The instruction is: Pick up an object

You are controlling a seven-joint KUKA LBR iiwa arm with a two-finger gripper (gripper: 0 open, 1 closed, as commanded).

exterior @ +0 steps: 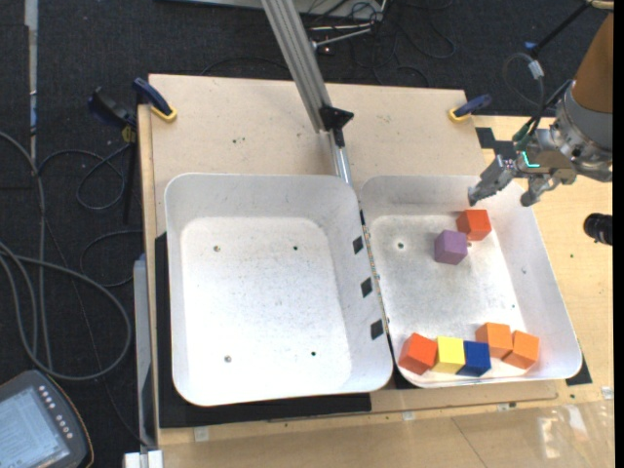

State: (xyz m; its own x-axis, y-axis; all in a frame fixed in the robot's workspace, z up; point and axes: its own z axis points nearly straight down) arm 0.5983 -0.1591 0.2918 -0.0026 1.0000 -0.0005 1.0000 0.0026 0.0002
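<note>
My gripper [508,193] hangs over the back right corner of the right bin [546,281], open, with nothing between its fingers. An orange cube [475,223] lies just below and left of the left fingertip [484,191], apart from it. A purple cube [450,247] touches that orange cube on its front left. Along the bin's front wall sit an orange cube [419,352], a yellow cube [450,353], a blue cube [477,358] and two more orange cubes [510,343].
The left bin [258,281] adjoins the right bin along a shared middle edge. A slanted metal pole [297,52] ends at the bins' back junction. Clamps [154,100] hold the board's back corners. A tablet [34,427] lies at the lower left.
</note>
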